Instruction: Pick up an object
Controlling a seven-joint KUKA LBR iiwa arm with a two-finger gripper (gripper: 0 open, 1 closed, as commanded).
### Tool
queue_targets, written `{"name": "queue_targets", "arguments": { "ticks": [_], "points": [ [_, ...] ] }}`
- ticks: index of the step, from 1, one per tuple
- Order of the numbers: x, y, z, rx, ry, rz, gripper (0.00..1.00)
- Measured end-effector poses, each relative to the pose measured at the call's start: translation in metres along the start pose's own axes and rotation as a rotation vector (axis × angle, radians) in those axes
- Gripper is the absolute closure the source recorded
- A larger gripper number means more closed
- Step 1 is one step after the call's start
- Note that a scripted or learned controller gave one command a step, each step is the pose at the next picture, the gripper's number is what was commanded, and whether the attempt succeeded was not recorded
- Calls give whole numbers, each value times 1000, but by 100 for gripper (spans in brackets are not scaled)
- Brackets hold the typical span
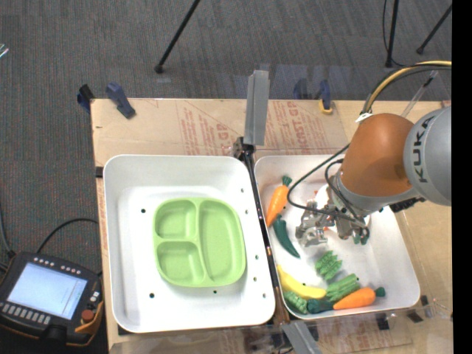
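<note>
My gripper [322, 229] hangs low over the middle of the right bin [398, 253], under the orange band of the arm. Toy food lies around it: an orange carrot [276, 201] and a dark green pepper [285, 238] to its left, a ridged green piece [329, 264] just below it, a yellow banana [301, 285] and a second carrot [358, 298] at the bin's front edge. A small green piece [361, 234] sits close to the gripper's right side. The arm hides the bin's back right part.
The left bin [129, 198] bears a light green divided plate [199, 242]. A metal post [257, 113] stands at the back between the bins. A teach pendant [48, 293] lies off the bench at the lower left. Cables loop beside the wrist.
</note>
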State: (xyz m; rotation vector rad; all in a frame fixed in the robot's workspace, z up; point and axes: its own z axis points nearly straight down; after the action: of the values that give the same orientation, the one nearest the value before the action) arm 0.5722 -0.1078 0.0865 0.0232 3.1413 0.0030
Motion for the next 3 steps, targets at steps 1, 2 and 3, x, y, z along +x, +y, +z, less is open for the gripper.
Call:
{"name": "queue_targets", "arguments": {
  "ticks": [1, 2, 3],
  "points": [
    [0, 0, -1, 0, -1, 0, 0],
    [-55, 13, 1, 14, 29, -228, 0],
    [-31, 8, -1, 2, 0, -245, 0]
  ]
}}
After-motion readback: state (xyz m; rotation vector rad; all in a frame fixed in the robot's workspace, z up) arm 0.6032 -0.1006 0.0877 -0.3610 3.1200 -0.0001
